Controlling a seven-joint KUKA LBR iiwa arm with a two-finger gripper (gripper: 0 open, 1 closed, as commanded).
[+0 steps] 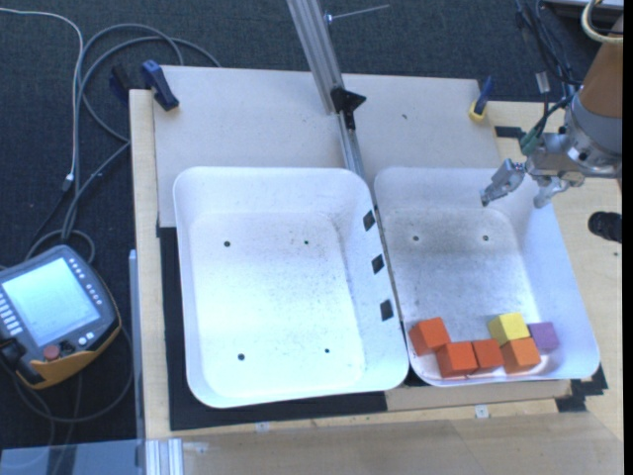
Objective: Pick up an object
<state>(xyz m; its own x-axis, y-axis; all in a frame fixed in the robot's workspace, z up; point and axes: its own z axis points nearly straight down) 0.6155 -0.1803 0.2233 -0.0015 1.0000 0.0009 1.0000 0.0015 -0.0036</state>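
- Camera view: the gripper (521, 188) hangs over the right bin's (450, 245) far edge, fingers spread and nothing between them, well apart from any target.
- The blocks (483, 345) crowd together at the near rim, touching, so a clean pinch looks awkward.

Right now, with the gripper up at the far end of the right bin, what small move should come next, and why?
Probably bring the gripper toward the near end of the right bin, since it hangs over bare floor with nothing between its open fingers. The blocks sit clustered in the near corner: orange blocks, a yellow block and a purple block, packed tight.
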